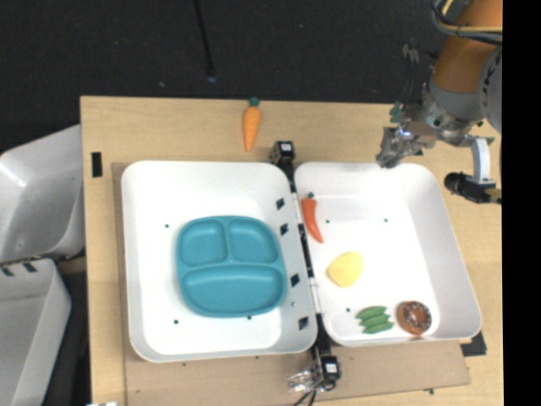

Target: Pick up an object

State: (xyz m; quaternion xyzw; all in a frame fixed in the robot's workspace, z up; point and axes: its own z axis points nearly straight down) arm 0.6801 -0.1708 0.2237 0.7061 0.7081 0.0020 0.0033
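1. While the arm (461,66) reaches in from the 2 o'clock corner of the view, its gripper (396,149) hangs above the far rim of the right bin (439,227), at that bin's 12 o'clock edge.
2. The state of the jaws cannot be told from this slant; nothing is seen between them.
3. The right bin holds four items. A red chili pepper (311,219) lies at its 9 o'clock side, close to the wall shared with the left bin (144,252).
4. A yellow lemon-like piece (345,269) sits near the bin's centre, toward 7 o'clock of it.
5. A green pea pod (373,318) lies at 6 o'clock, with a brown doughnut (414,316) just beside it toward 5 o'clock.
6. All four items are well apart from the gripper.
7. The left bin bears a teal divided plate (230,265), roughly central, flat on the floor.
8. A toy carrot (251,125) lies on the wooden bench (169,125) outside both bins, at 12 o'clock of the left bin's far-right corner, green top pointing away.
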